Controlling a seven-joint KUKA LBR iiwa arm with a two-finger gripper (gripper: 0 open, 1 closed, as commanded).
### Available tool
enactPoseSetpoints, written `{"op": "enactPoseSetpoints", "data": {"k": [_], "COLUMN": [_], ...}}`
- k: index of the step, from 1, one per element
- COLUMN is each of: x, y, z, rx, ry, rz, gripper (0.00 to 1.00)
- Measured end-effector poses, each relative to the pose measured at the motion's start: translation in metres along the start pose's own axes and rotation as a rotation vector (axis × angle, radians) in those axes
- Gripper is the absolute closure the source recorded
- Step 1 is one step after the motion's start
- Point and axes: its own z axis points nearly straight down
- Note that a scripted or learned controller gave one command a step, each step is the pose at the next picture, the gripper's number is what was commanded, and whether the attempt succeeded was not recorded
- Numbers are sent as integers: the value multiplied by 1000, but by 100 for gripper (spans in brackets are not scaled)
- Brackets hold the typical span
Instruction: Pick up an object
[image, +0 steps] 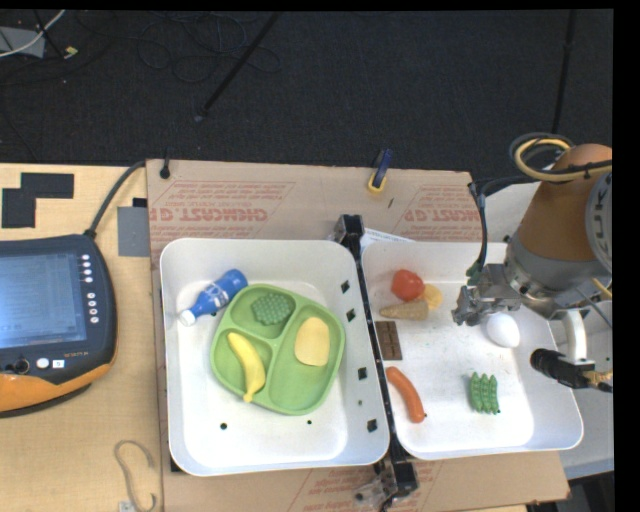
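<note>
nearby, white egg (502, 329) beside jaws (472, 308)

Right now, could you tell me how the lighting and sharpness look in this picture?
Camera view: even, soft light; white bins bright without glare; faint shadows; the green plate reasonably sharp; detail around the gripper soft; background dark.

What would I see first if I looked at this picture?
Probably the bright green plate in the left bin, with a banana lying on it and a blue bottle beside it. Next, the grey and orange arm reaching over the right bin, its gripper right next to a white egg, with a red tomato and a sausage nearby.
</note>
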Motion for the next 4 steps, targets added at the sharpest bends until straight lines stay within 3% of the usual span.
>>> {"op": "enactPoseSetpoints", "data": {"k": [1, 2, 4], "x": [7, 5, 107], "y": [-1, -1, -4], "z": [-46, -68, -77], "rx": [1, 2, 5], "ry": [1, 1, 2], "rz": [-5, -4, -9], "gripper": [100, 100, 100]}}
